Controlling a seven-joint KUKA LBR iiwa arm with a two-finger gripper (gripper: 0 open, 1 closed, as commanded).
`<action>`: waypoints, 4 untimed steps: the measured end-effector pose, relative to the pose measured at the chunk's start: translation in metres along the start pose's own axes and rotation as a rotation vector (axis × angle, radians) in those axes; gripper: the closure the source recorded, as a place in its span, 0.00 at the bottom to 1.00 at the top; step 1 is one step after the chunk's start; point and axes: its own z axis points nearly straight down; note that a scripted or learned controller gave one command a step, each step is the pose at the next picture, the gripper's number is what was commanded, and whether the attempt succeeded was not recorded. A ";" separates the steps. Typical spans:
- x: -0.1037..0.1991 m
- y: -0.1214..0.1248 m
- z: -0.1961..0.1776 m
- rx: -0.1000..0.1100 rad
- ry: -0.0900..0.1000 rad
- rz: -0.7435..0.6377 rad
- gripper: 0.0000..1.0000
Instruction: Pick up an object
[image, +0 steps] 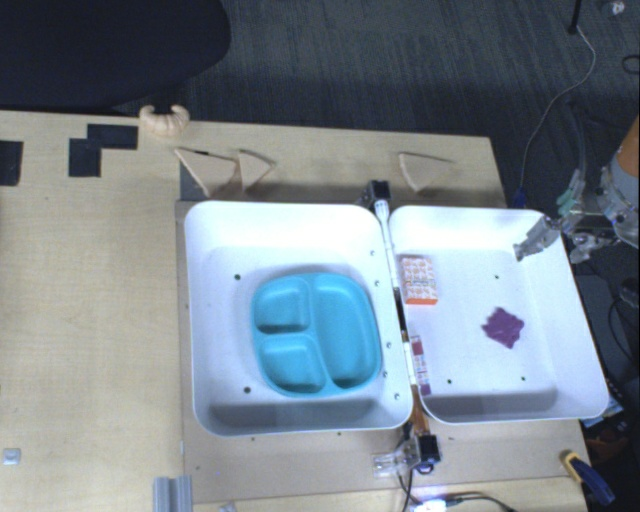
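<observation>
- Camera view puts your claw (532, 245) over the right bin's (560, 400) far right corner; whether it is released or clenched, you cannot tell.
- Your purple object (503, 327) lies on that bin's floor, well apart from the claw.
- A small orange-and-white packet (417, 279) sits near the divider.
- The left bin (215, 400) holds a blue sectioned tray (316, 333).

Right bin (560, 395) mostly open; purple piece (503, 327), carton (417, 279) seemingly only obstacles.
</observation>
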 end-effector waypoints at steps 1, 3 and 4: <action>-0.013 -0.023 0.139 -0.002 0.000 0.000 0.00; -0.012 -0.021 0.129 -0.005 0.000 -0.001 0.00; 0.055 -0.079 0.149 -0.006 0.000 0.001 0.00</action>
